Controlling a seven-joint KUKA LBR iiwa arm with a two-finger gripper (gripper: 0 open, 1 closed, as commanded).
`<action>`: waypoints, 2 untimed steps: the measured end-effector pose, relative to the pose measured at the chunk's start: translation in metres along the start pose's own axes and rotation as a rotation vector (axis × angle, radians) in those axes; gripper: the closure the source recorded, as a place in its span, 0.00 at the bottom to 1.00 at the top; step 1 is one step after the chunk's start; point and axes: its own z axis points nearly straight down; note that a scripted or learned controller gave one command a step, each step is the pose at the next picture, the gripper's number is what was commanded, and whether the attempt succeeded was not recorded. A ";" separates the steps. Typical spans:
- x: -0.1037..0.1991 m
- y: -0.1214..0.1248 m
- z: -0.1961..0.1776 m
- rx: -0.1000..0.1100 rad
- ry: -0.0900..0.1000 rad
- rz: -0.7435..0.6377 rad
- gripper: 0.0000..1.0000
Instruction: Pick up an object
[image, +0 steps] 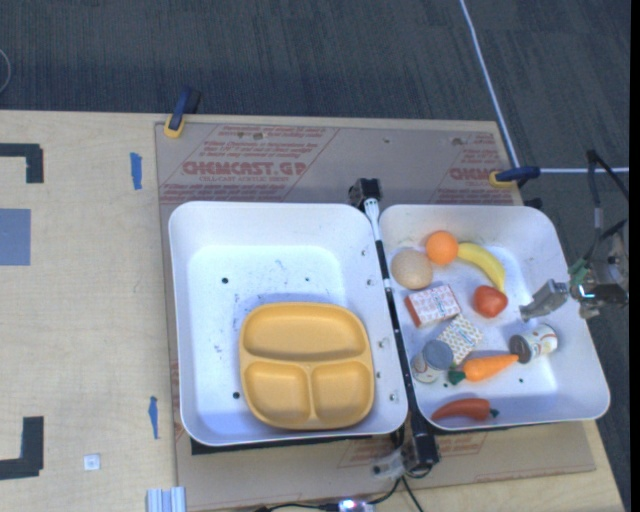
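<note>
Camera view took in the tabletop (80, 330) with two white bins: the left bin (200, 250) held a yellow divided plate (307, 363), the right bin (560, 390) a banana (483, 264), carrot (488, 367), orange (441, 247) and tomato (489, 301). At its right rim hung the pincer (548, 298); I couldn't tell whether it was open or closed.

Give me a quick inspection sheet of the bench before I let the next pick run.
Surface: wooden bench with cardboard sheet under two white bins.
Job's things: right bin holds orange, banana, egg-like ball, tomato, patterned boxes, carrot, red pepper, small round pieces.
Clutter: yellow divided tray in left bin.
Hand: hand low over the right bin's right side, nothing seen between its fingers.
Cables: black wires at the bench's front edge.
Surroundings: dark carpet; clamps on the cardboard.
</note>
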 end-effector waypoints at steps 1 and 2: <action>0.010 0.019 0.112 -0.005 -0.001 -0.002 0.00; 0.072 0.064 0.112 -0.006 -0.001 -0.004 0.00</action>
